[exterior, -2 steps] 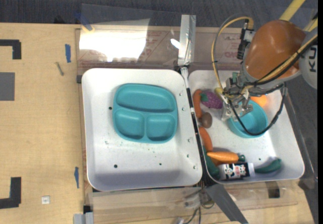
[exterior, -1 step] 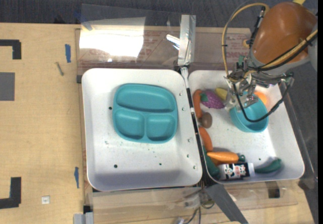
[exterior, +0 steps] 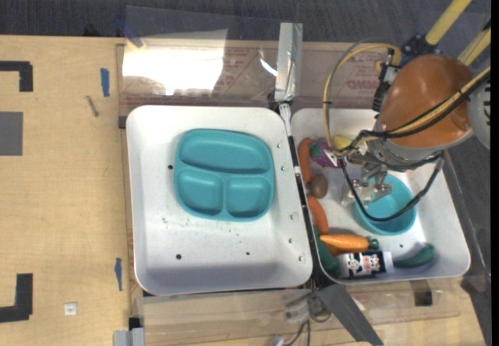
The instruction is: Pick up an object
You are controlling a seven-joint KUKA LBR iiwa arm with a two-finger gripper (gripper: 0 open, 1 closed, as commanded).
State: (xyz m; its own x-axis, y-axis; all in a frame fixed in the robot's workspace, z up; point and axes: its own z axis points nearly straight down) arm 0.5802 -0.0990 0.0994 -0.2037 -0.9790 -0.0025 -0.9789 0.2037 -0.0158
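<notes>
- Teal bowl (exterior: 394, 216) looks like your target, judging by where the arm hangs. It sits in the right bin (exterior: 454, 221), toward the right wall and nearer the near edge than the far one.
- Along the near edge lie an orange carrot (exterior: 343, 241) and a black bottle (exterior: 362, 263). Both are just beside the bowl, so keep your descent off them.
- The bowl stands upright with its mouth facing up. It is round, so it has no long axis and no preferred heading; any part of the rim serves equally.
- The gripper (exterior: 373, 185) hangs over the bowl's left rim. You cannot tell from this view whether the claw is wide or narrow, since cables and the wrist crowd it.
- To do this well, straddle the rim wall, one side inside the bowl and one outside, then come straight down.
- Take the rim's left side only if you clear the second carrot (exterior: 317, 212) lying along the left wall.
- Lift straight up; a thin rim may slip.
</notes>
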